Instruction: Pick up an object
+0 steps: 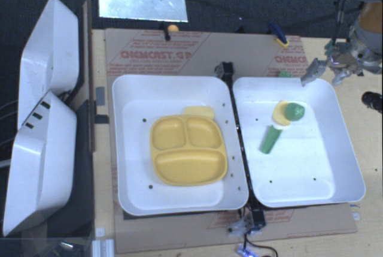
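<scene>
On the desk [179, 46], two white bins. My fingers [326, 72], spread and empty, hover over the right bin's [311, 184] far rim. The green cylinder [270, 140] may roll away if I pinch it off-centre.

The two shallow plastic bins, left [128, 190] and right [335, 178], are plain white. The three-compartment plastic tray [188, 151] in the left bin is yellow, and the small flat piece [198, 111] at its far edge is pale yellow. In the right bin, the round disc [281, 115] is yellow, the round knob [294, 111] green, the short stick [270, 140] green. The cardboard sheet [155, 55] beneath is tan with red lettering.
</scene>
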Robot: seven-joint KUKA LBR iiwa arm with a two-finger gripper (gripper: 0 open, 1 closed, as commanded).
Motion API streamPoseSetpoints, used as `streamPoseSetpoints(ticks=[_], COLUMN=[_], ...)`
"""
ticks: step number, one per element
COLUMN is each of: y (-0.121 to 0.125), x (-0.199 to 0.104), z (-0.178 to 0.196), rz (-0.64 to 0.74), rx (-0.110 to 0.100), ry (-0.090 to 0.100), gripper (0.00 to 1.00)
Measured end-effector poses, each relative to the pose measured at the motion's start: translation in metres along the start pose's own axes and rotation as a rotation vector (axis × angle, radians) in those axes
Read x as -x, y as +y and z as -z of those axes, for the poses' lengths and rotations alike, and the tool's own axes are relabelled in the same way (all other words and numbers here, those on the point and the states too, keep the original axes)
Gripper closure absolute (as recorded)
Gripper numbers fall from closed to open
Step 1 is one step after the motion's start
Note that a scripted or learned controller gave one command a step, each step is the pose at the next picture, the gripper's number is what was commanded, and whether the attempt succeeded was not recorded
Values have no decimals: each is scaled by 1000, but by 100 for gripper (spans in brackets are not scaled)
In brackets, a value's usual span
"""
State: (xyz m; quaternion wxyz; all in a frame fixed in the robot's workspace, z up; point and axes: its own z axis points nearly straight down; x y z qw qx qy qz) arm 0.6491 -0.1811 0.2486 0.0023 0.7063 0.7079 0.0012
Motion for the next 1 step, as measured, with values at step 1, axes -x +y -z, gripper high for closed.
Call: streamPoseSetpoints(ticks=[1], y=[11], x=[19], z=[33], rz=[-3], rx=[-1], ry=[0], gripper=[0])
